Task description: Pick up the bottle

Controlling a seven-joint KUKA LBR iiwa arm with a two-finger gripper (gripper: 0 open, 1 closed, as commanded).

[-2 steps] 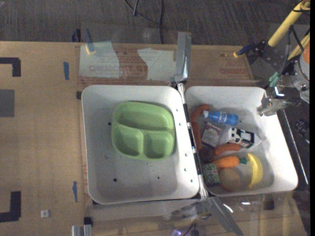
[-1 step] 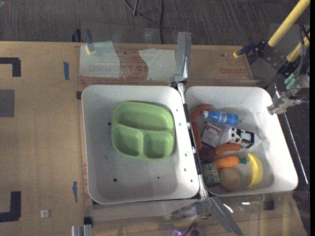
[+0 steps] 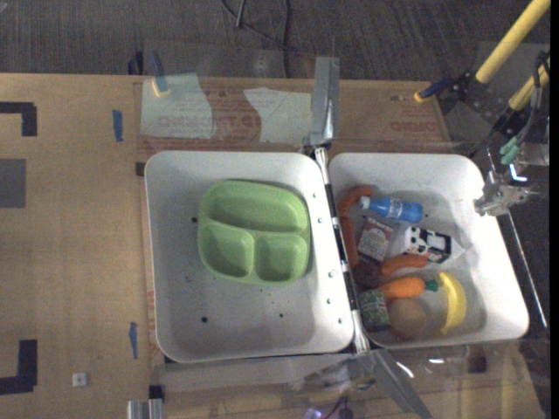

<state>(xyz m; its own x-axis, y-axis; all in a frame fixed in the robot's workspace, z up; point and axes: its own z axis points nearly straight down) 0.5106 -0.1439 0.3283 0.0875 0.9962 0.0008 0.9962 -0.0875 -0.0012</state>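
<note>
Bottle — lying flat in right bin, long axis left–right, blue cap toward left. Gripper at bin's right rim; opening indiscernible.

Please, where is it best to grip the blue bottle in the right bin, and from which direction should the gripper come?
Probably the bottle is best gripped at mid-body, coming from above. It lies on its side, cap pointing toward the divider between the bins, so the fingers should close across its narrow width. Its far side looks free; the packet below lies close, so little room there.
</note>
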